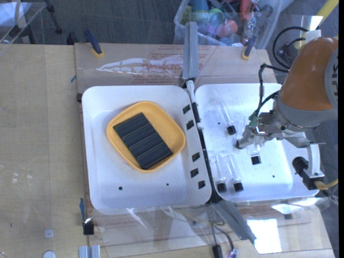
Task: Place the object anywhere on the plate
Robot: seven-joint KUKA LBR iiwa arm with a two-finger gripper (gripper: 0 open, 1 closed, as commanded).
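Ribbed dark slab [145,140] on rounded-sq yellow plate [119,143], glossy white bins [102,192]

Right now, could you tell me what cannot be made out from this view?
- Gripper over the right bin: fingers too small and blurred to judge.
- Arm: cut off by the right edge.
- Dark ridged object on the yellow plate: its identity is unclear at this resolution.
- Toy-filled clear container: cut off by the top edge.

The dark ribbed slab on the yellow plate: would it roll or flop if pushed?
The dark ribbed slab looks flat and rectangular, so it probably slides rather than rolls. It lies level across the yellow plate without sagging, suggesting stiffness. Its grooved top may offer some grip.
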